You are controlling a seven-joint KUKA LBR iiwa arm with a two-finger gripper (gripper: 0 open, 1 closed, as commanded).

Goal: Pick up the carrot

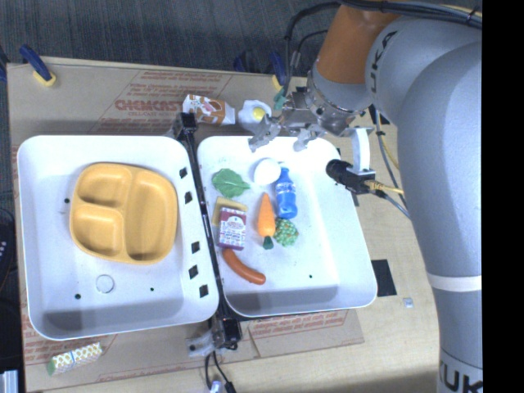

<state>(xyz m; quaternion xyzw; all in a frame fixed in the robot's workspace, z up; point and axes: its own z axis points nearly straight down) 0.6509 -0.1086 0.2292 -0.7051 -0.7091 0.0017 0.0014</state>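
Two shallow white bins are seen side by side on a cardboard sheet [164, 88] printed with red lettering, too blurred to be read with certainty. The left bin [41, 244] holds a yellow divided plate [123, 211]. In the right bin [344, 252] the carrot [266, 214] lies near the middle, its green end pointing toward the near rim; it is touched on its right by a blue bottle [285, 192] and a green-and-yellow patterned item [285, 232] that is hard to identify. A red-labelled packet [232, 226] lies just left of the carrot; its label cannot be read. A green leaf [230, 182], a white egg-like object [266, 170] and a sausage [244, 267] are also seen in that bin.

The gripper [278, 136] is held above the far rim of the right bin, its two fingers spread apart with nothing between them, well apart from the carrot. The letters "KU" are visible at the bottom of the grey arm [442, 137], the rest being cut off by the frame. A small carton [205, 109] sits beyond the bins; its print is illegible.
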